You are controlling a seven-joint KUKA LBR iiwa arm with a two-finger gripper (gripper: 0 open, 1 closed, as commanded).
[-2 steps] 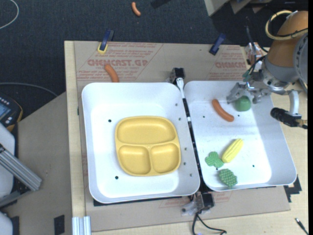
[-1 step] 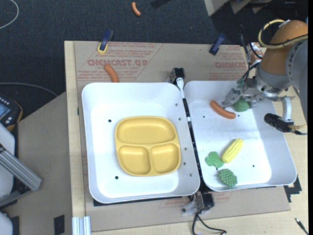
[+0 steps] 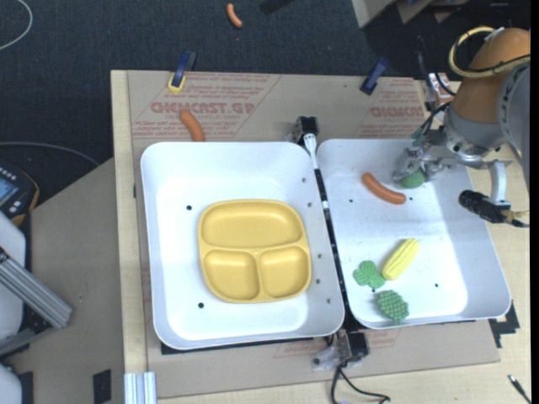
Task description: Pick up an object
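My gripper (image 3: 414, 168) is low over the back right part of the right bin (image 3: 472, 268). A small green thing (image 3: 410, 178) peeks out right under its tip, partly hidden by it. An orange sausage (image 3: 383, 188) lies just left of the gripper. Toward the bin's front lie a yellow corn cob (image 3: 401, 258), a green leafy piece (image 3: 367, 274) and a green knobbly piece (image 3: 392, 305).
The left bin (image 3: 168, 225) holds a yellow divided plate (image 3: 253, 249). Another orange sausage (image 3: 193, 125) lies on the cardboard behind the left bin, and one (image 3: 234, 14) lies on the dark floor. Blue clamps (image 3: 179, 70) (image 3: 373, 76) grip the board's back edge.
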